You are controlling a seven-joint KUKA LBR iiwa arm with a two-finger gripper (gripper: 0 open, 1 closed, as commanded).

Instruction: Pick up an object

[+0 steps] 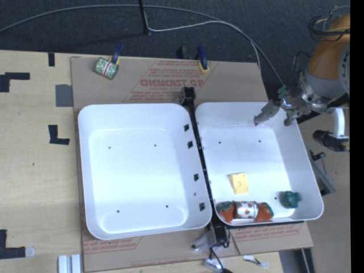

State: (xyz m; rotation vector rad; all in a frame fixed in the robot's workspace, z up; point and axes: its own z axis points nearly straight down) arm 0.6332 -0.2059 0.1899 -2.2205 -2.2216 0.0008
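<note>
Hand [277, 114] is hovering over the right bin's [227, 114] far rim, fingers apart, gripping nothing. Risk: descending here is clipping the rim or closing on air. Cheese [240, 182] is lying well apart, nearer the front wall, with the can [245, 211] and green toy [290, 198] beyond it.

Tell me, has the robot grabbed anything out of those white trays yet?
Not yet. The gripper hangs over the right bin's far edge with nothing between its fingers. The yellow block, the red-and-white toy and the green piece all lie at the bin's near end; reaching and grasping remain.
</note>
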